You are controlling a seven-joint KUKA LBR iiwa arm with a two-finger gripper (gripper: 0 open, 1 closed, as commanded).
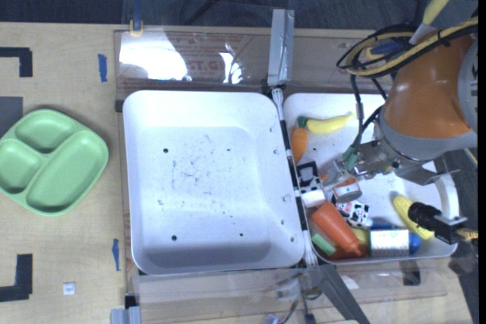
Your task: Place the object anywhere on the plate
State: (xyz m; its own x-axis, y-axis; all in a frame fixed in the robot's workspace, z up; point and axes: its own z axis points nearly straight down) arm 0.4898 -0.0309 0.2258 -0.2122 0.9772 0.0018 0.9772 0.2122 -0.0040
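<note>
The jaws hang low over the middle of the right bin, among a heap of toys, and I cannot tell how far open they are or whether anything sits between them: the wrist and its orange band cover that spot from above. Which toy is the object is unclear. Nearest lie an orange carrot just toward the bin's near edge, its long axis slanting toward the near right corner, and a small black-and-white die beside it. A yellow banana lies at the far edge, a blue-and-white tube along the near edge. The green plate rests on the surface at its left edge, well apart, beyond the left bin; any carry must cross that whole bin leftward. The arm hides the right bin's right side.
</note>
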